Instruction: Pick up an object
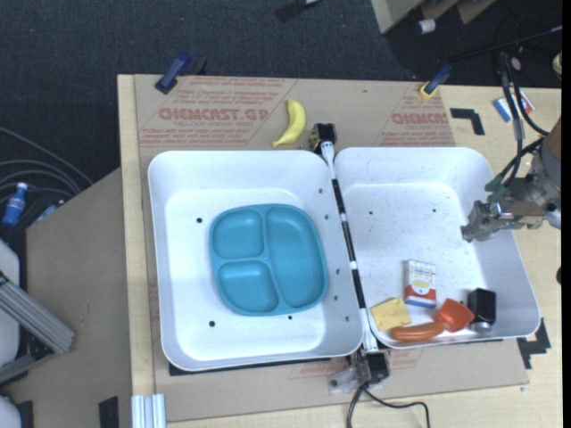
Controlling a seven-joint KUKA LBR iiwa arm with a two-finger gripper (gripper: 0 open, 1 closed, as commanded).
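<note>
So far nothing has been lifted, as you can judge from how things lie: the gripper (475, 226) hangs over the right edge of the right bin (393, 163), and nothing shows between its fingers. Whether they stand apart or together you cannot tell from this slant, so treat the whole pick as still ahead of you: choose, descend, close, raise.

Your candidates sit bunched in the right bin's near corner. A small red-and-white carton (420, 283) stands a little up-bin from the rest. Below it lie a yellow cheese-like wedge (390, 314), an orange sausage-shaped piece (420, 332), an orange block (455, 314) and a small black object (483, 306), several touching or just beside one another and close to the front rim. The carton looks the freest, with bare floor on its far side.

The left bin (178, 239) holds a blue divided plate (268, 259), lying flat with open floor all round it. A toy banana (291, 123) lies outside the bins on the board behind them.

For room, you have the bare middle and far half of the right bin. The tight places are the front rim beside the cluster and the divider (343, 230) between the bins.
</note>
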